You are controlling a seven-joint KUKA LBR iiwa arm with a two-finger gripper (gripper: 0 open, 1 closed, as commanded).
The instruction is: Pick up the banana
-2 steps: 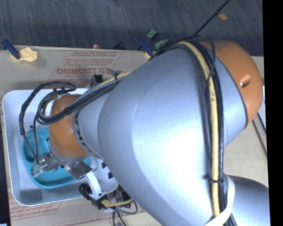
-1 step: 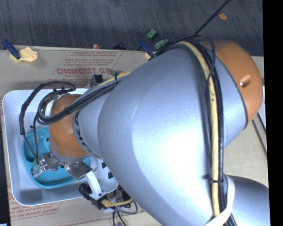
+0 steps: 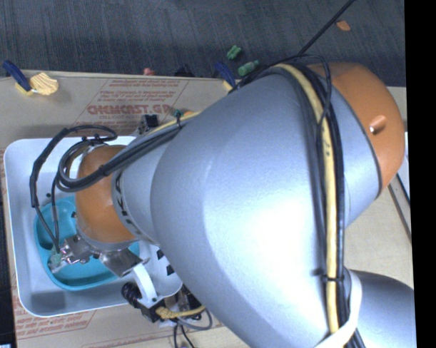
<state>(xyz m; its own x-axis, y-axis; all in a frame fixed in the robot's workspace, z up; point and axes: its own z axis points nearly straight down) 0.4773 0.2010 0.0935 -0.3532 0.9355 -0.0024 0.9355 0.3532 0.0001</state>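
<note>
Grey casing of the arm (image 3: 262, 204) takes up most of the view, with its orange band (image 3: 97, 199) and a loop of black cable (image 3: 60, 164) carried low over the white bin (image 3: 19, 212) at the view's left. That bin is set on a surface covered in printed brown cardboard (image 3: 122, 94). A teal, bowl-like object (image 3: 82, 278) is seen in the bin, partly covered by the wrist. The hand (image 3: 64, 259) is placed just below the orange band, over the teal object's near rim, and whether it is set wide or narrow, or is holding anything, cannot be told from this angle. The banana's place cannot be fixed: it is judged to lie under the wrist or the arm, most likely in this same bin, so its offset from the hand cannot be given. A small yellow piece (image 3: 45, 84) beside a blue clip (image 3: 16, 73) is seen at the cardboard's far left corner, well apart from the hand, and it is too small to be named. A banana is judged to be light, firm along its length, smooth-skinned and easily bruised. It is best taken across its thick middle, with the grip set square to the curve and closed gently, so that it is neither rolled out nor crushed.
</note>
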